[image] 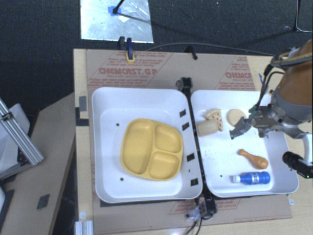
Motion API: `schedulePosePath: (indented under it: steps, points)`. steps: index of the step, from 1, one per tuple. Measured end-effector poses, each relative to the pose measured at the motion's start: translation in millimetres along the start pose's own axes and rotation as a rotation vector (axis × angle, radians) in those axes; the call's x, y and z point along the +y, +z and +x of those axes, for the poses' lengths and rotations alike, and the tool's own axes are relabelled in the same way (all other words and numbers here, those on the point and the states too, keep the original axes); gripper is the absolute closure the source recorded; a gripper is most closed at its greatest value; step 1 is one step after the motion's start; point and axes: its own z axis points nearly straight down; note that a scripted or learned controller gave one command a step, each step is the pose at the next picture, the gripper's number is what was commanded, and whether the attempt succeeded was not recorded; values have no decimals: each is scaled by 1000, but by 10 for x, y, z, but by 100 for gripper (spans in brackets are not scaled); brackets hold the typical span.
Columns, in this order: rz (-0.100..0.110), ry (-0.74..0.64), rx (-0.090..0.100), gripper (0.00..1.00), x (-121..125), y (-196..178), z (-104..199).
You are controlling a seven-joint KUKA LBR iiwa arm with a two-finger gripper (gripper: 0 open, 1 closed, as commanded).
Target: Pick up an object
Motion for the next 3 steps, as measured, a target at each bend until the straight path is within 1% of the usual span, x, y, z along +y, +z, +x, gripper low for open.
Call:
schedulePosePath:
  steps: [1, 2, 3]
  points:
    - [-12, -2, -1, 0, 20, -54, 2]
    - [-7, -1, 0, 0, 113, 417, -12]
    - [-6, 0, 0, 0, 97, 858, -73]
